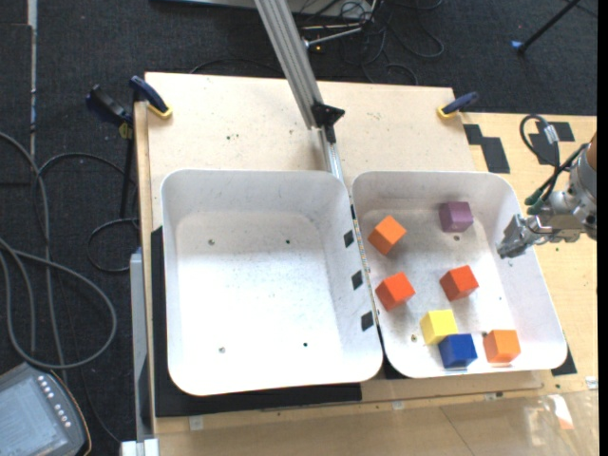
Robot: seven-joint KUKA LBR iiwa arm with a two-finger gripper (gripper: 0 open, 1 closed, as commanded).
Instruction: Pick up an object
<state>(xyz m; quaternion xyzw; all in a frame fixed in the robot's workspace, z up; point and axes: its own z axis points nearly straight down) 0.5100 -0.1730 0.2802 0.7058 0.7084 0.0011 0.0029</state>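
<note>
Arm hanging at the right bin's edge, seven blocks waiting inside.

The tabletop [247,112] is carrying two shallow white bins side by side; the left bin [190,198] is sitting bare, while the right bin [494,190] is holding every candidate for the pick. The arm [581,183] is reaching in from the right, and its gripper [513,239] is hovering over that bin's right wall, with nothing between the jaws; whether they are spread or pressed together I cannot tell. The blocks are lying loose and mostly apart, probably so that jaws can straddle one: a purple cube [456,216] far, orange cubes [387,235] [394,290] [459,281] mid-bin, and a yellow cube [437,325] touching a blue cube [457,350] near, just beside another orange cube [501,345]. The purple cube and the right-hand orange one are lying closest to the gripper, so they seem the easiest targets.
</note>
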